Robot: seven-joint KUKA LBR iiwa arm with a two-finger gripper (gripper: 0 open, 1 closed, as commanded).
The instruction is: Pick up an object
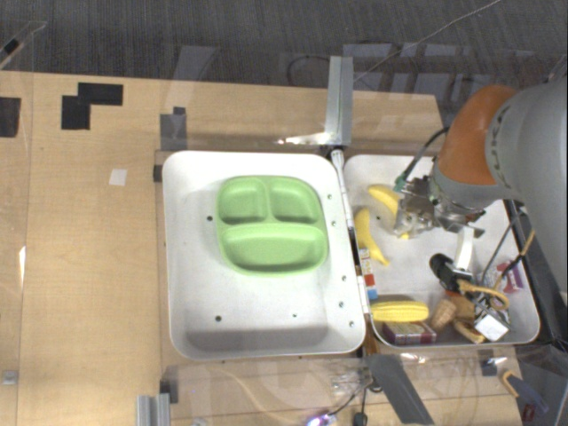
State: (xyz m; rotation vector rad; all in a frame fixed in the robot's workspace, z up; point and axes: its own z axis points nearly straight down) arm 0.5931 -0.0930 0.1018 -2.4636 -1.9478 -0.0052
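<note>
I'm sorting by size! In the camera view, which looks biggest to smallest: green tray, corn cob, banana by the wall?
1. green tray
2. corn cob and banana by the wall look alike; unsure.

Your arm [532,140] is smooth grey with a rounded orange band [470,140] above the wrist; thin black cables [424,153] trail to the metal claw [417,216].

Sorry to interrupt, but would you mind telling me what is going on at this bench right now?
The arm is reaching into the right bin, its gripper low among bananas near the bin's far end. More toy food, including a corn cob, lies at the near end. The left bin holds a green divided plate. Nothing looks lifted yet.
</note>
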